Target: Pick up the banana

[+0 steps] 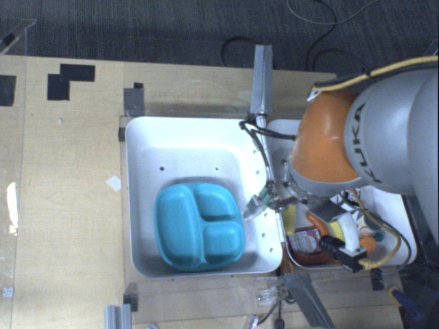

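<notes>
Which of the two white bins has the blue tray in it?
The left bin, away from the arm. The blue tray with compartments lies in its near part; the right bin sits mostly hidden under the arm.

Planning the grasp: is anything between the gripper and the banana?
Cannot tell: the arm hides most of the right bin. A yellow sliver, possibly it, shows close beside the gripper, with nothing visible between them.

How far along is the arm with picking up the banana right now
Nothing looks done yet. The arm reaches over the right bin, covering most of it, with its gripper near the wall between the two bins. A yellow thing below the arm may be the banana, still lying among the clutter. The left bin holds a blue divided tray. Grasping and lifting are left.
</notes>
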